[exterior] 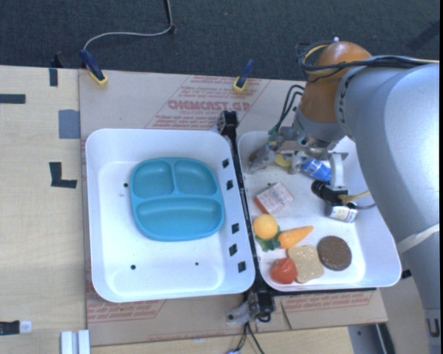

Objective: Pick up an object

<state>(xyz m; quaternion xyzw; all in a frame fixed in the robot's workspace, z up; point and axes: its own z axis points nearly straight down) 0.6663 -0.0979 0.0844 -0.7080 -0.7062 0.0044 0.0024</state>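
Note:
The right bin point(376, 260) holds several toy foods. A pink-and-white packet point(274, 198) lies near its middle, and a yellow-orange fruit point(265, 227) and a carrot point(296, 235) sit below it. At the front are a red tomato point(283, 271), a bread slice point(306, 262) and a brown cookie point(334, 253). A blue bottle point(315, 169) and a small white bottle point(343, 214) lie toward the right. My gripper point(280, 150) is low over the bin's far left corner, just left of the blue bottle and above the packet. Nothing is visibly held.
In the left bin point(103, 257) lies a blue divided plate point(177, 198). The big grey arm point(399, 146) covers the right bin's far right side. A black clip rail point(235, 190) runs between the bins. Yellow clamps point(94, 68) hold the cardboard at the back.

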